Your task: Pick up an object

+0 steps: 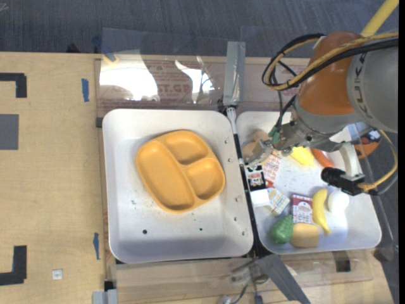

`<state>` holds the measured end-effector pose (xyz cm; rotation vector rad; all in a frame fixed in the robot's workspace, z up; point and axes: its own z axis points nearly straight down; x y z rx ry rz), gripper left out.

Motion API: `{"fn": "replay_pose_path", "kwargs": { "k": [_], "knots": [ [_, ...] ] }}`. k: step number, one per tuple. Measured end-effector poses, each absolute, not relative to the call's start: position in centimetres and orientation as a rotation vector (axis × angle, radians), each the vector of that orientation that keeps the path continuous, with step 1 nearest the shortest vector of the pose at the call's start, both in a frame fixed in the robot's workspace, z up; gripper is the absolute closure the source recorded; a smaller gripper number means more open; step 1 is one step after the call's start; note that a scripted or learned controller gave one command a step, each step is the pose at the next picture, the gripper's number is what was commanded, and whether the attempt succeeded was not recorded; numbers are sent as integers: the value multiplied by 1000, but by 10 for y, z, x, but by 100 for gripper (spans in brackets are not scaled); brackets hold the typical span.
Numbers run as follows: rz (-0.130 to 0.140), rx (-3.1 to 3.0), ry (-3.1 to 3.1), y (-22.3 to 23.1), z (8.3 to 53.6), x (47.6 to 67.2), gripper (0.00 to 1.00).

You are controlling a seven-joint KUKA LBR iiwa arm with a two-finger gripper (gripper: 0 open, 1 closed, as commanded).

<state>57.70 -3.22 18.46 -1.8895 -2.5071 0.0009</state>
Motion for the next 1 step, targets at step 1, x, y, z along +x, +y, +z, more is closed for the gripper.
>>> {"fn": "replay_pose_path", "kwargs": {
  "k": [1],
  "knots": [
    [4,-2143,-2293,-102,137,560,0]
  ]
}}
